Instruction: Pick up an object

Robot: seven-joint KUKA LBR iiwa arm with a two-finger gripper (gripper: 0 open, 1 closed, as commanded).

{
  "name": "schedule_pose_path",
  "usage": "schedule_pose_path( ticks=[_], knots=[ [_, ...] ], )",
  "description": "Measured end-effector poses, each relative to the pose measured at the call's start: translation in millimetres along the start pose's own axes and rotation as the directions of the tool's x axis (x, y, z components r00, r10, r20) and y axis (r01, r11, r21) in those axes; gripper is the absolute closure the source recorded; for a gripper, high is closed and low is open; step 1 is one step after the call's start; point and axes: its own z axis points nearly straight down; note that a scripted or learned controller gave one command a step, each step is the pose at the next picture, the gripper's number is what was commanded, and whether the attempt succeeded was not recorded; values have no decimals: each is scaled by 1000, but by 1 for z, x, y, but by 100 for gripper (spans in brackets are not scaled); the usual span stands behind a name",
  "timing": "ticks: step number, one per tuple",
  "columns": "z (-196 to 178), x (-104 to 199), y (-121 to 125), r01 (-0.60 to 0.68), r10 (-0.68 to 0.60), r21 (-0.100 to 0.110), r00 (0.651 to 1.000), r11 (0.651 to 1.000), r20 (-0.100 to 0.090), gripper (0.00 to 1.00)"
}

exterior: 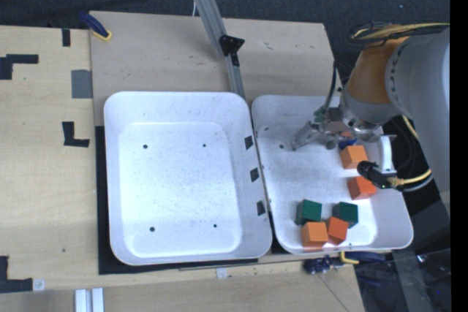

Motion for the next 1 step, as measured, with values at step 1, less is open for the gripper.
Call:
schedule_pose_path(
  ticks=[1],
  knots=[
    [-13, 0, 1, 1, -1, -4, 1000, 1000, 0, 100]
  ],
)
